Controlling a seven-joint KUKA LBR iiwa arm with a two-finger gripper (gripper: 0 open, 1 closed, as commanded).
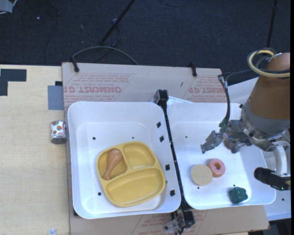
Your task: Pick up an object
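Arm (269, 94) is reaching in from the right, over the right bin (186, 192). Gripper (216, 141) is hovering above the bin floor near its middle, tilted toward the divider. Whether the claw is spread or closed cannot be told from this angle; nothing is showing between its tips.

Right bin is holding three items:
- pink donut (216, 167), lying just below the gripper, apart from it
- round tan disc (202, 175), touching the donut on its left side
- dark green lump (238, 195), lying near the front right corner, apart from the other two

Left bin (83, 131) is carrying a yellow divided tray (137, 185). An orange drumstick-shaped piece (111, 162) is lying in the tray's upper left compartment; the other compartments are showing bare yellow.

Cardboard sheet (103, 84) is lying under both bins. Red print on it is reading upside down in this view; letters are too blurred to read with confidence.

Small can (58, 131) with a red-dotted label is lying on its side on the wooden bench (19, 155), just left of the left bin; label text is too small to read
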